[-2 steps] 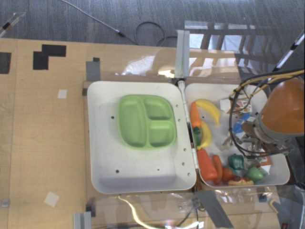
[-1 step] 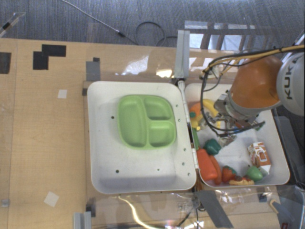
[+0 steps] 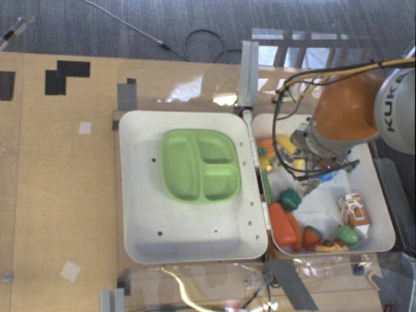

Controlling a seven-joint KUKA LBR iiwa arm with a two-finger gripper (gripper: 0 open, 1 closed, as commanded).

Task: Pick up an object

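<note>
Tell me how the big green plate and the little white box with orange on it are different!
The green plate lies in the left bin; the white box lies in the right bin. The plate is far bigger than the box. The plate is plain green with three compartments; the box is white with orange print. The plate lies by itself; the box has toy foods close by. Both rest in white bins.

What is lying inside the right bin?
The right bin holds an orange carrot, a dark green piece, a small carton and a yellow item. The arm covers the bin's upper part.
</note>
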